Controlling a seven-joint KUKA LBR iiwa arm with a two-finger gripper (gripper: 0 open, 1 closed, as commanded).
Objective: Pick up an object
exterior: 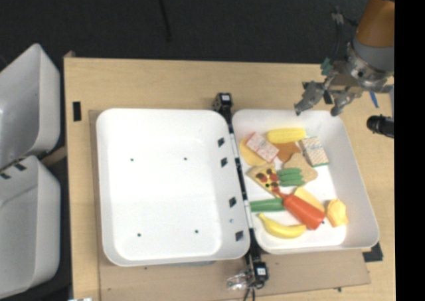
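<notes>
My gripper (319,107) hangs above the far edge of the right bin (352,160), open, with nothing between its fingers. Below it the bin holds several toy foods. A yellow corn cob (287,135) lies nearest the gripper. Around it are a pink wafer (262,147), a second wafer (315,153), a pizza slice (267,177) and green beans (289,175). Toward the near side lie an orange-red carrot (304,210), a banana (282,228) and a lemon (337,212).
The left bin (166,183) lies beside the right one, with a row of black clips (232,180) along the shared rim. White boxes (26,160) stand off the bench to the left. The arm's orange band (375,20) rises at the top right.
</notes>
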